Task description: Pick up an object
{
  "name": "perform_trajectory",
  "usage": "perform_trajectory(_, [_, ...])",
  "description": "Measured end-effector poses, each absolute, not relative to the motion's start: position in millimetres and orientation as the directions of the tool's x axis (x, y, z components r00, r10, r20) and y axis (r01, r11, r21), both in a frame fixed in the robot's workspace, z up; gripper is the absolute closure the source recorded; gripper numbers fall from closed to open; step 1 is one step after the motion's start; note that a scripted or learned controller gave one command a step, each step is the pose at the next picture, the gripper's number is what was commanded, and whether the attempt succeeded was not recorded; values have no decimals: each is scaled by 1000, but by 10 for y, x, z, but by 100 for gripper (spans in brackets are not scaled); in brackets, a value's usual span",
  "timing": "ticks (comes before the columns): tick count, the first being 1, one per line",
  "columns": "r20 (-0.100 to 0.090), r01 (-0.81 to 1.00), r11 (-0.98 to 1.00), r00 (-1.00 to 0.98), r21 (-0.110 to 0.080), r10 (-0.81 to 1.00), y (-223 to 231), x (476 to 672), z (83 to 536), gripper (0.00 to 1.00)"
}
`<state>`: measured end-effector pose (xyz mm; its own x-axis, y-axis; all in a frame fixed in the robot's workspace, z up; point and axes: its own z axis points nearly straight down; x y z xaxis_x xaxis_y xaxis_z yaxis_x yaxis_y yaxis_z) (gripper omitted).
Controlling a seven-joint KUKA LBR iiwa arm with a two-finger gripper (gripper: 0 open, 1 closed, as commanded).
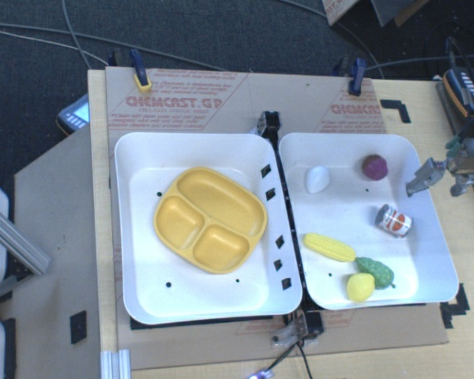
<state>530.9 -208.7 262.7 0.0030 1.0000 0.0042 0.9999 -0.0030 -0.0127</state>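
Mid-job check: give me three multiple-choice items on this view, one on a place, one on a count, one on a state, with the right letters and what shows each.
1. Where does the yellow three-compartment plastic tray lie?
A. In the left white bin
B. In the right white bin
C. On the bare bench

2. How many loose items lie in the right white bin?
A. Three
B. Six
C. Nine

3. How does the small red and white can rest?
A. Upright
B. On its side
C. Stacked on the yellow corn cob

Key: 1 A, the tray fills the middle of the left bin. 2 B, they are the white rounded piece, purple ball, can, corn cob, green leafy vegetable and yellow lemon. 3 B, its round end faces sideways and it lies apart from the cob. The end effector hangs over the right bin's rim.
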Motion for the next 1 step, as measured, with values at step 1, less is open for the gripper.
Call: perform_trajectory(1, [1, 1000, 0, 0, -3, 1000, -2081, 5329, 2678, 0])
